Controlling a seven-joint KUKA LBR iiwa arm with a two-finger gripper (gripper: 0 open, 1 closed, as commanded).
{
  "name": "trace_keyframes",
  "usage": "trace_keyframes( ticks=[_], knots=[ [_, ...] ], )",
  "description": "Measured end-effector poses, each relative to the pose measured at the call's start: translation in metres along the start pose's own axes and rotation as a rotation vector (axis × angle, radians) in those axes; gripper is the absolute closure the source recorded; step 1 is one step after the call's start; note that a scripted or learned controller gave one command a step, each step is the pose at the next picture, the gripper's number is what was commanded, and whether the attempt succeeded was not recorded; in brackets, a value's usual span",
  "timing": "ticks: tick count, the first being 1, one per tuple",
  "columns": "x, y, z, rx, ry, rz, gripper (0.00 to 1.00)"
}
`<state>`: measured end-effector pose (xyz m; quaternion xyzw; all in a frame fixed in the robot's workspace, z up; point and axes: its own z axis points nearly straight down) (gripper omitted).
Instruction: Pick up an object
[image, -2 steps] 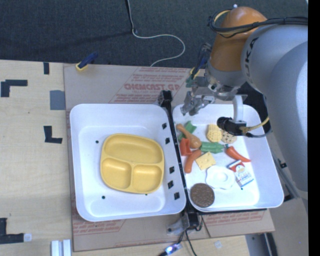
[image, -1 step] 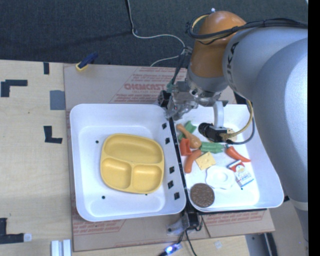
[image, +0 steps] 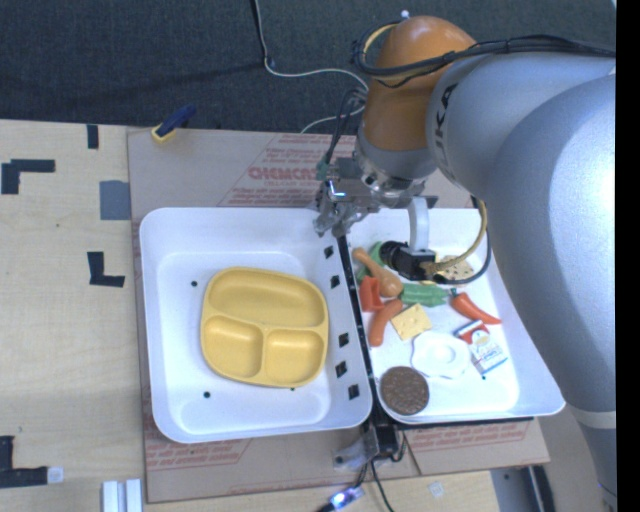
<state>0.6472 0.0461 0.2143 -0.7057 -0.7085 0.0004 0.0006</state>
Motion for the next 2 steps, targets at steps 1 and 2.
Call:
trace_keyframes(
  ticks=[1, 2],
  knots=[
    [-0.009, -0.003, -0.004, 0.001, 0.000, 0.002, 1.00],
    [-0.005, -0.009, -0.016, 0.000, 0.000, 0.002, 1.00]
  ],
)
